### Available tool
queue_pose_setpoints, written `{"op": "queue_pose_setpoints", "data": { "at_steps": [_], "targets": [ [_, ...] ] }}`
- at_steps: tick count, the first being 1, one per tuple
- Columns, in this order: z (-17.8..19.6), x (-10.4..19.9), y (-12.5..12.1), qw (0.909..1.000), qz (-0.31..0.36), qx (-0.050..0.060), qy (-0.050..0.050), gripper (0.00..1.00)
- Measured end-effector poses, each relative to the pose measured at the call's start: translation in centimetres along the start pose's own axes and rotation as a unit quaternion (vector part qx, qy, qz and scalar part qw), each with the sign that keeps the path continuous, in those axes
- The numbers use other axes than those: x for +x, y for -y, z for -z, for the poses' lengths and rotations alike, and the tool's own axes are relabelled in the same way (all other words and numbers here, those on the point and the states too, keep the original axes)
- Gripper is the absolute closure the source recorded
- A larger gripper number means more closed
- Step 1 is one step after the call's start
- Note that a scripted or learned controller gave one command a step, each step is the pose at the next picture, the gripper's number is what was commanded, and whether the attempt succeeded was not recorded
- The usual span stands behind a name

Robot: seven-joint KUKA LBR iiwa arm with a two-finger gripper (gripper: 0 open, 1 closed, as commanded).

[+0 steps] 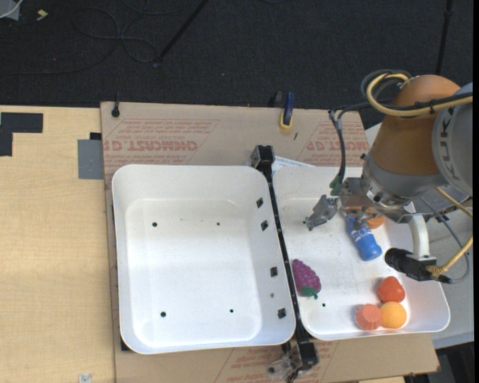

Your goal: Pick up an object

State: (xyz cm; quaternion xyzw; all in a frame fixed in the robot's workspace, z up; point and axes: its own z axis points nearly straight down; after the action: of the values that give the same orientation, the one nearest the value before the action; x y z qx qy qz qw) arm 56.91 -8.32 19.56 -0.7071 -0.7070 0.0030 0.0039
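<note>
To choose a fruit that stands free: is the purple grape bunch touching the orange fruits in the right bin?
Apart. The camera view shows bare white bin floor between the purple grape bunch and the orange fruits.

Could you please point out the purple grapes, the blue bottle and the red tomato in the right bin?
purple grapes (pixel 306 276), camera view, middle of the bunch.
blue bottle (pixel 365 241), camera view, middle of its body.
red tomato (pixel 391 289), camera view, its top.
</note>
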Motion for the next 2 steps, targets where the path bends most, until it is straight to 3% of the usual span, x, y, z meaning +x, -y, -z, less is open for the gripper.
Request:
{"op": "queue_pose_setpoints", "data": {
  "at_steps": [1,2],
  "targets": [
    [-1.22,10.24,-5.71,1.0000,0.004,-0.002,-0.001,0.00],
    [-0.58,9.57,-5.55,1.0000,0.001,0.003,0.001,1.00]
  ]
}}
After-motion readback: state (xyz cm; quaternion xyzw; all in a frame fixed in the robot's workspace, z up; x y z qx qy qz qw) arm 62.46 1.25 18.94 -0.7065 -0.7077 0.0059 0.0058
